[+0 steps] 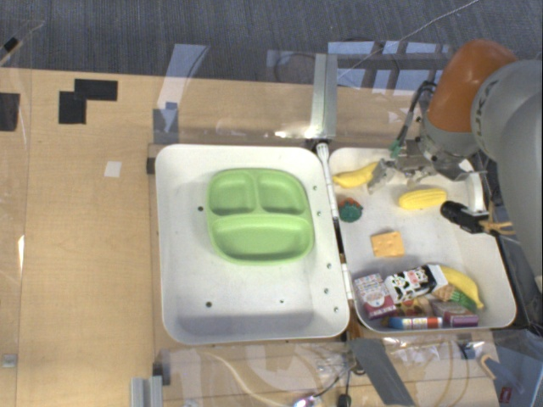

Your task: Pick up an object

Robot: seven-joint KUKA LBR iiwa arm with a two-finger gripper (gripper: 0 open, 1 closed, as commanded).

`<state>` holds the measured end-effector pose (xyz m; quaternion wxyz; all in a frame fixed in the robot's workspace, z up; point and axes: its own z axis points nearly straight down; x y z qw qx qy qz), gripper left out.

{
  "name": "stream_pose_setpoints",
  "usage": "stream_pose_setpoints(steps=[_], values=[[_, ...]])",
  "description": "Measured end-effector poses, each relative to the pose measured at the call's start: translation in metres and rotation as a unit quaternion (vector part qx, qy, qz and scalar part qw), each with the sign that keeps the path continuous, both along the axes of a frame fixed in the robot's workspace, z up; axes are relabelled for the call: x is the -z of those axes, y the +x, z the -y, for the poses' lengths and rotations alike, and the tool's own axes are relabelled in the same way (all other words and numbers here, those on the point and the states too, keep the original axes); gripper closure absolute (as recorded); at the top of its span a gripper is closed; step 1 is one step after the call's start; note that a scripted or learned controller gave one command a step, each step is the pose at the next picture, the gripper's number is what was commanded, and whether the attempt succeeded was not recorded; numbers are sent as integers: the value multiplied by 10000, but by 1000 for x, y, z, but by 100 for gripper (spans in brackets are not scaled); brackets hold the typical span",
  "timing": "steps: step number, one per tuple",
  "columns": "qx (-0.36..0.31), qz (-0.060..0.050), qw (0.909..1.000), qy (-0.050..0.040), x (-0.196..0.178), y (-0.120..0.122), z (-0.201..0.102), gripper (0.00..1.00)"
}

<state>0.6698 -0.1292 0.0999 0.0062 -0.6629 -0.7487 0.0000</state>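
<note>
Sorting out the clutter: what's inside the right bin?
The right bin holds two bananas, a corn cob, a cracker, a green-and-red piece and boxes piled at its near edge. Whatever lies under that pile is covered.

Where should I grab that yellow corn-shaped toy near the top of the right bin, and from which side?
Probably across the middle of the yellow corn-shaped toy, from straight above. It lies flat with its long axis running left to right, so closing across the narrow width suits its shape. White bin floor shows bare on both long sides, giving room. The hand is just up-left of it.
</note>
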Motion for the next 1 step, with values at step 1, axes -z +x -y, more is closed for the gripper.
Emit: stream_pose_setpoints(steps=[1], values=[[-363, 81, 9993, -44, 11, 1, -43, 0]])
